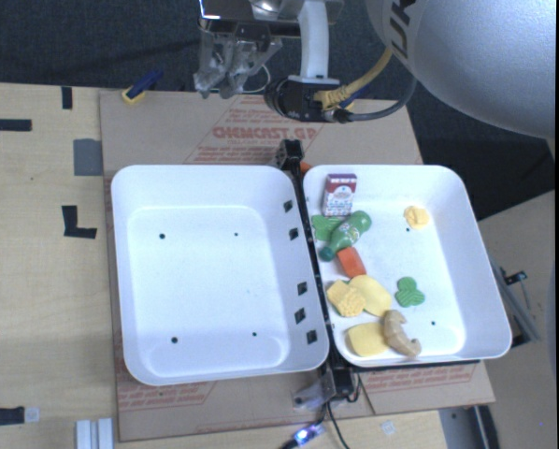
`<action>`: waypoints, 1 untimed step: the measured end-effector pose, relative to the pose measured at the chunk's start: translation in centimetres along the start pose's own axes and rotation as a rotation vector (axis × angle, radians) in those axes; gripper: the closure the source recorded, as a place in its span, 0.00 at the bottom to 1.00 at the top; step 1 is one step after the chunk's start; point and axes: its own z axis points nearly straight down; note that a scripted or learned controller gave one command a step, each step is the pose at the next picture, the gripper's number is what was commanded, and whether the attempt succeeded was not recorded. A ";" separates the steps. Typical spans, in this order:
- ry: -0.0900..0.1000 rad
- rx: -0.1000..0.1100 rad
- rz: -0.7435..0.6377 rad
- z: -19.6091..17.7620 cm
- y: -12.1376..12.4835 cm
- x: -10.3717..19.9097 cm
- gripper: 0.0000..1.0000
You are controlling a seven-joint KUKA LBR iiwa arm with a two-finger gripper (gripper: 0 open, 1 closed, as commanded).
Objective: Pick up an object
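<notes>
Right bin (448, 190) has a small red carton (340, 195) upright among toy food. My jaws hang above the desk (36, 251), holding nothing; gap — cannot tell.

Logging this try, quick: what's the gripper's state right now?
Gripper: cannot be told whether open or closed; nothing seen between its fingers. It hangs above the cardboard, beyond the bins.

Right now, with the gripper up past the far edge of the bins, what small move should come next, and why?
Probably bring the gripper back toward the right bin. It hangs over the cardboard beyond both bins, and every object lies in that bin: the small red carton, the carrot, and the yellow pieces near the front.
</notes>
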 end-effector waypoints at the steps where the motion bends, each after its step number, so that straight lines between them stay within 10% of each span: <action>1: -0.005 0.012 0.001 0.7 0.0 0.0 0.00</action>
